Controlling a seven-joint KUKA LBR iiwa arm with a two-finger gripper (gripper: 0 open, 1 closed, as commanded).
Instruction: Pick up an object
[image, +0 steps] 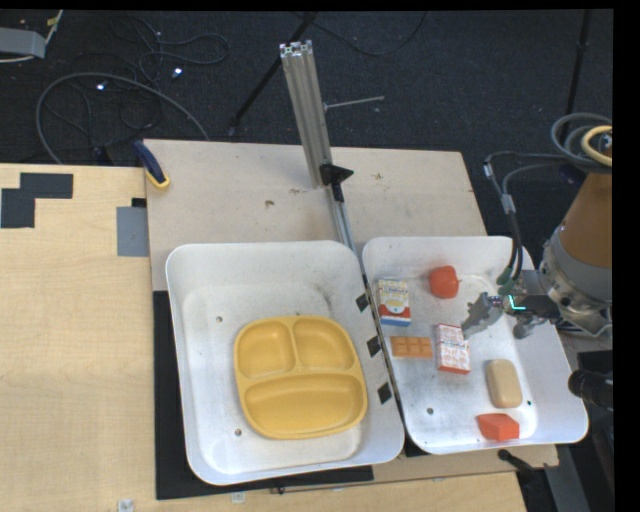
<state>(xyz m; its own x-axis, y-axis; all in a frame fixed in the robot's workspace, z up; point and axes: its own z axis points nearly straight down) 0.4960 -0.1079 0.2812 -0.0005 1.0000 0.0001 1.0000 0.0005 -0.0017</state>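
Note:
The right bin (420, 425) holds several small items: a red-orange ball (444, 281), a white and blue carton (393, 301), an orange cracker (411, 348), a red and white box (452, 349), a tan bread roll (504, 383) and a red block (498, 427). My gripper (482, 312) hangs over the right side of this bin, right of the red and white box and above the bread roll. Its fingers point left and stand apart with nothing between them.
The left bin (200, 300) carries a yellow divided plate (298, 376). A metal post (308, 110) rises behind the bins. Black clips sit on the shared rim between the bins. The arm's orange-banded wrist (590, 215) fills the right edge.

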